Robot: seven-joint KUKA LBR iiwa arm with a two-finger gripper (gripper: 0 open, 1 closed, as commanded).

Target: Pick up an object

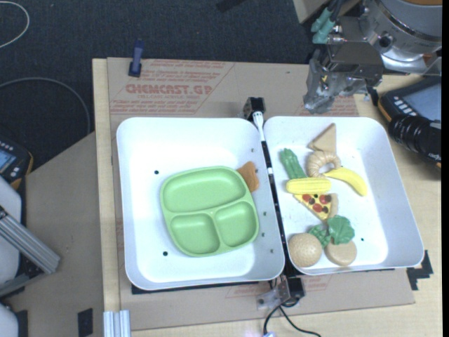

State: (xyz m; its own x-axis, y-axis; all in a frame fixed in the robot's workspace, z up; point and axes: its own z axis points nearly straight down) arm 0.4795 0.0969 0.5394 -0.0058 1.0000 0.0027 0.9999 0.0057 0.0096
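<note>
We're looking at a robotics lab bench here: 2 white bins (133, 188) clamped side by side on a printed cardboard sheet (168, 83), toy plastic food (319, 188) in the right bin, loose cables (42, 90) trailing over dark carpet beyond the bench's left edge.

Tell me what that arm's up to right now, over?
Tool hovering above the right bin's far edge, nothing seen in it. Toy food pile untouched in that bin. Green tray in left bin. Nothing blocking.
</note>
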